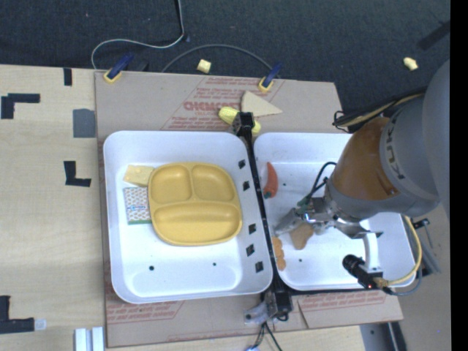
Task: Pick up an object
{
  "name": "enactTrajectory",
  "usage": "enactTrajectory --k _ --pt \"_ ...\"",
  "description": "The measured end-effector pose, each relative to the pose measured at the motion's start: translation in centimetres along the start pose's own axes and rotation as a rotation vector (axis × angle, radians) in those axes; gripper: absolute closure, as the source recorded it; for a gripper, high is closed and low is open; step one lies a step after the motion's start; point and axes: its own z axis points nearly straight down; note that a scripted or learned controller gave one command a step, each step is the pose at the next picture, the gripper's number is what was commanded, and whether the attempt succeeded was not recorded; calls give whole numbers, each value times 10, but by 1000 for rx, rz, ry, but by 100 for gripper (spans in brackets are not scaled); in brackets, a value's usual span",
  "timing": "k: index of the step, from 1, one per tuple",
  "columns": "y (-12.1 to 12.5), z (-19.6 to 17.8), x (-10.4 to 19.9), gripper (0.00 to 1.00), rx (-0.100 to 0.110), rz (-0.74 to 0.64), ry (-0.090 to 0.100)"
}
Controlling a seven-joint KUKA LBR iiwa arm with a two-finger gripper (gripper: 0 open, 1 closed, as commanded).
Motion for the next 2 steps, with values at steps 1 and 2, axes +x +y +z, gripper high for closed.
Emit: enactTrajectory --k 1,2 --pt "1 -14 -2 100 -7 2 -5" --pt "45 -107 76 100 -12 -10 2"
